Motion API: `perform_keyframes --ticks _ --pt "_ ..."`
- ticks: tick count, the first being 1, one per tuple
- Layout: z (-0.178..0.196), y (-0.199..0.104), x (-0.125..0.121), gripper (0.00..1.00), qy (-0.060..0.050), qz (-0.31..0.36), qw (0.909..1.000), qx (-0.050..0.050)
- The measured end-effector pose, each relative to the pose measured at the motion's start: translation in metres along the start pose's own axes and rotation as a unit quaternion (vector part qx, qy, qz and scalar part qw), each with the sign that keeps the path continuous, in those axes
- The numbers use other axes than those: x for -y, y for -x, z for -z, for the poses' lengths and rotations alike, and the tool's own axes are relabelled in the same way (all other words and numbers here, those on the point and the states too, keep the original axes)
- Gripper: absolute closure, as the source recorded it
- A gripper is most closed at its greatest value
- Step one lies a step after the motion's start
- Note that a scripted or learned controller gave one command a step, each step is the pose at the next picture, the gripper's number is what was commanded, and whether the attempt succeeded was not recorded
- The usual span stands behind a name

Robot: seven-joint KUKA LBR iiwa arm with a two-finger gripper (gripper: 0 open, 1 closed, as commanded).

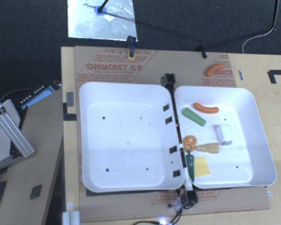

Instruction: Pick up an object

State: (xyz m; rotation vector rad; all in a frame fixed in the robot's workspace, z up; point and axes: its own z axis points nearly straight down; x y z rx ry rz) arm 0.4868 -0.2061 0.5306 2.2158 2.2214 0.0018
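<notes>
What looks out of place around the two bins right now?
One orange sausage-shaped toy lies outside the bins, on the cardboard behind the right bin. A similar sausage and the other toys sit inside that bin. Nothing else stands out.

The setting is a robotics lab or test cell. Two shallow white bins [126, 90] sit clamped side by side on a cardboard-covered bench [178, 62], with loose cables [260, 34], an aluminium frame rail [9, 125] and dark carpet [28, 32] around.
</notes>
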Motion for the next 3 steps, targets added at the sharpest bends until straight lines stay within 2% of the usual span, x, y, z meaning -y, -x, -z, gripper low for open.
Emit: perform_keyframes --ticks 1,2,3 --pt "0.003 -0.001 -0.097 1.0 0.0 0.003 1.0 0.0" --pt "0.006 0.001 -0.038 1.0 0.0 -0.001 1.0 0.0" --pt "0.005 0.0 -0.005 1.0 0.0 -0.001 1.0 -0.001"
